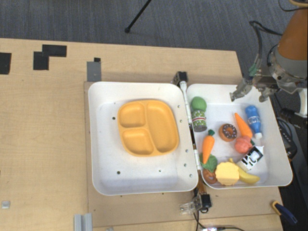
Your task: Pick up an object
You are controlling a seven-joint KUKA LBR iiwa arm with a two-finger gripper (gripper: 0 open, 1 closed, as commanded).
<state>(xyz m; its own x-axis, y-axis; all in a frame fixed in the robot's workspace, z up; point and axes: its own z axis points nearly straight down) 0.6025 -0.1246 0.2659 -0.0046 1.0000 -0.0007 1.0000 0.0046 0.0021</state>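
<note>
- Lying in the right bin (284,177), the pickable things crowd its middle and near end: a green-capped bottle (198,112) along the left wall, a blue bottle (253,120) near the right wall, and an orange carrot (242,124) just beside it.
- A second carrot (207,148) with green leaves lies lower left, a chocolate donut (228,131) sits in the centre, and a pink-red round piece (243,144) is just below the first carrot.
- A yellow lumpy toy (227,173), a banana (249,178) and a black-and-white item (251,157) fill the near corner.
- The gripper (249,91) hangs over the far end of that bin, fingers spread apart with nothing between them, above bare bin floor.
- The left bin (103,129) holds a yellow divided plate (147,127) of three compartments.
- Both bins rest side by side on the wooden bench (43,143).
</note>
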